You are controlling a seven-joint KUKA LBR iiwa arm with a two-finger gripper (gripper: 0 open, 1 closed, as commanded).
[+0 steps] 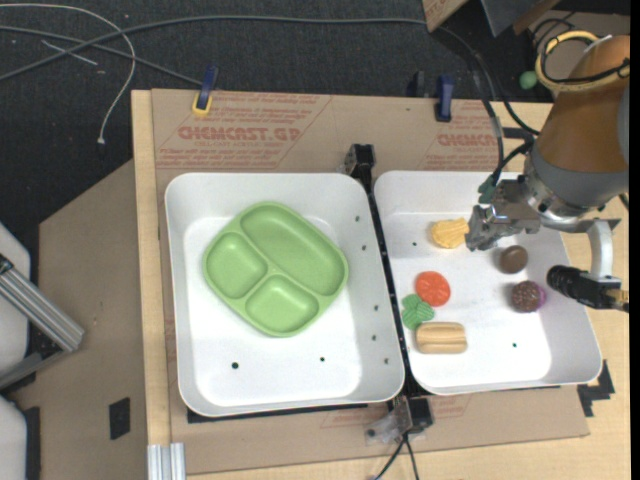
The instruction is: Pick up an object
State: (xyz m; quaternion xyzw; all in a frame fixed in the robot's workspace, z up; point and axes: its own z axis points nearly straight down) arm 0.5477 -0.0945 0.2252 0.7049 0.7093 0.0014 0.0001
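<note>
Nearest to me, the table is carrying two white bins side by side; the left bin is holding a green divided plate, and the right bin is holding the small toy foods. Closest in that bin a tan bun-like piece is lying just beside a green leafy piece and an orange-red round one; a purple-brown ball is sitting toward the right wall; further back a brown ball and a yellow piece are lying either side of the tool. Nothing is looking lifted, so I judge the pick as not yet done; every piece is resting on the bin floor. The arm is reaching in from the right, wrist bending downward over the far part of the right bin; whether the tool is released or clenched I cannot tell.
</note>
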